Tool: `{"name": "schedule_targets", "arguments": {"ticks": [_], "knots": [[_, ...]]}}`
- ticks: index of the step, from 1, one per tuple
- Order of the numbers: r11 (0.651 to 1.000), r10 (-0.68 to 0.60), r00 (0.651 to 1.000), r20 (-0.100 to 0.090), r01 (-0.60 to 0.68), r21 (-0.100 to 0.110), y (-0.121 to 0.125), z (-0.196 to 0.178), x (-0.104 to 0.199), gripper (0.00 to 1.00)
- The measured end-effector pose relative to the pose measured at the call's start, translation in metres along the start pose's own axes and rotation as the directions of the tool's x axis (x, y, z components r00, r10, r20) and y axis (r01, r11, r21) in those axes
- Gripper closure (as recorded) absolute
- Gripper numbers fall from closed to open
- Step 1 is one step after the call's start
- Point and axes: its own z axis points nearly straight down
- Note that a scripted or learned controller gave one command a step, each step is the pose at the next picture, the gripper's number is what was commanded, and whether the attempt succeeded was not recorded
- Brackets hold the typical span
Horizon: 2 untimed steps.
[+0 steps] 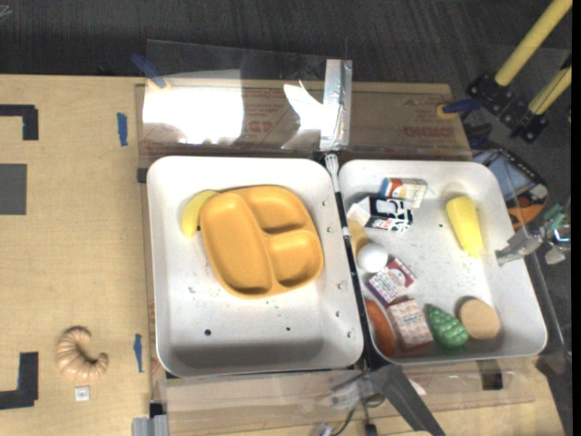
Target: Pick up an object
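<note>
While the metal hand (531, 241) rests, grip unclear, on the right bin's rim (508, 271), a smooth yellow cob (464, 223) lies nearby.

Robot lab, taped bench (73, 243), white bins (172, 334)

Banana (191, 213) mostly hidden under orange divided plate (260, 239). Orange carrot-like item (380, 327) half covered by snack packet (409, 323). Gripper (525, 242) cut off at right edge, finger state unreadable. Packet labels (393, 210) too small to read.
</note>
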Motion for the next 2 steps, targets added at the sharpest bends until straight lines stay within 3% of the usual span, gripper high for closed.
{"name": "schedule_targets", "arguments": {"ticks": [1, 2], "knots": [[0.993, 0.114, 0.993, -0.008, -0.114, 0.009, 0.009, 0.112, 0.002, 0.00], [0.998, 0.066, 0.998, 0.002, -0.066, -0.006, 0.040, 0.156, 0.038, 0.00]]}}
